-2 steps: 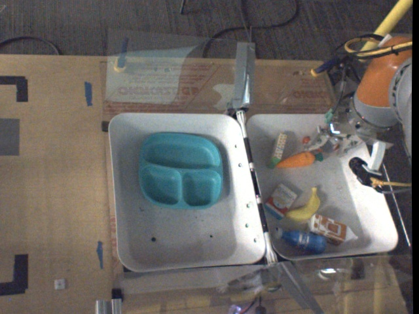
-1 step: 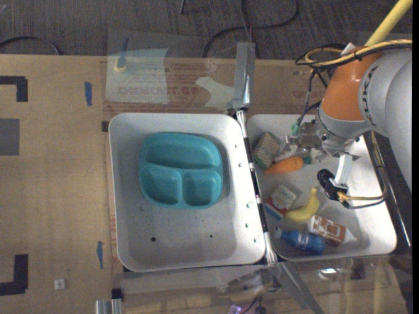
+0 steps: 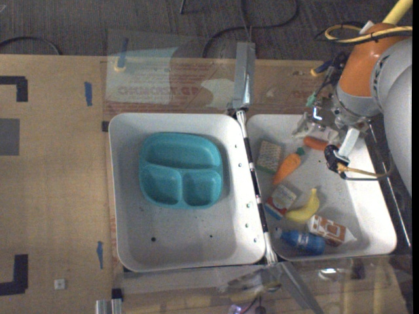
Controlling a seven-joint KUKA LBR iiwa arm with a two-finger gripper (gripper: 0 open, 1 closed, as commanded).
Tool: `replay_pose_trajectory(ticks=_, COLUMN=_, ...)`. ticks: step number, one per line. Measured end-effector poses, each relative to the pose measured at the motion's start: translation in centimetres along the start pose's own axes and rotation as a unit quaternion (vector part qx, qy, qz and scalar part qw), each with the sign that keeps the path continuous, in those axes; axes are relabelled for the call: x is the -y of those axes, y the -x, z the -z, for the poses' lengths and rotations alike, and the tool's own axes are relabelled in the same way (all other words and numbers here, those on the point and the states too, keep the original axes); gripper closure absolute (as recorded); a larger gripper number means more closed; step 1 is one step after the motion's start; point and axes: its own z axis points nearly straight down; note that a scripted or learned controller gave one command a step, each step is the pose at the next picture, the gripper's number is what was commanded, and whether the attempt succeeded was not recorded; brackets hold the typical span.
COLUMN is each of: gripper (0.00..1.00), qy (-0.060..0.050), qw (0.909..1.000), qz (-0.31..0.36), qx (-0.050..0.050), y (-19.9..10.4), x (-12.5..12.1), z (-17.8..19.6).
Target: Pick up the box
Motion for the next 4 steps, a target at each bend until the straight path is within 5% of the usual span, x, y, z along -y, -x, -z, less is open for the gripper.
replay_pose_trajectory(ticks=1, gripper=0.00, qy=-0.002, qw=0.9999, qz=0.014, qx=-0.003, y=5.6, x=0.5, z=0.3)
replay_pose_trajectory(ticks=2, gripper=0.00, qy=0.001, qw=0.9997, qz=0.023, qx=0.000, y=0.7, x=5.1, z=-2.1)
replay_pose_trajectory(ticks=3, gripper=1.00, qy=0.003, qw=0.9998, qz=0.021, qx=0.000, y=1.0, x=4.9, z=-0.9)
replay_pose_trajectory(ticks=4, gripper=1.00, qy=0.001, qw=0.9968, qz=0.080, qx=0.000, y=-0.1, x=4.5, z=1.3)
